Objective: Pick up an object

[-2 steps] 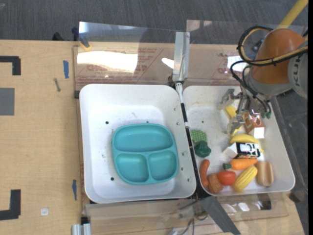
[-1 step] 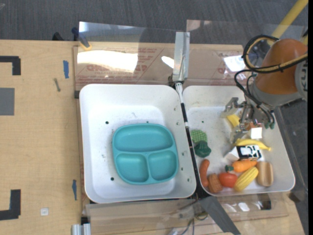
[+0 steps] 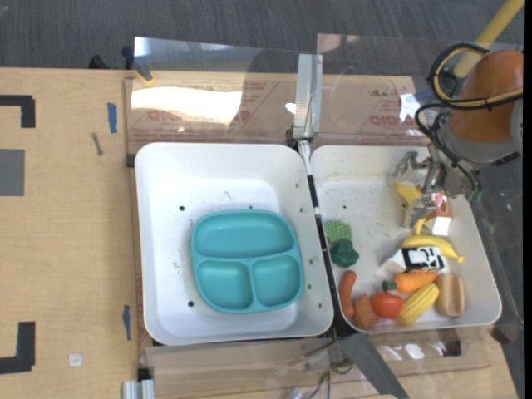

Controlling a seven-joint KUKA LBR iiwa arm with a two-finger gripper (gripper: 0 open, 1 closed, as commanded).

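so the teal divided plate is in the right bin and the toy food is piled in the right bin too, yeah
Not quite. The teal divided plate lies in the left bin, as the camera view shows. The toy food is indeed piled in the right bin.

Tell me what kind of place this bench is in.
Probably a robotics lab set up for grasping tests: two white bins on a taped cardboard bench, toy food heaped in the right one, a teal tray in the left, clear shields behind.
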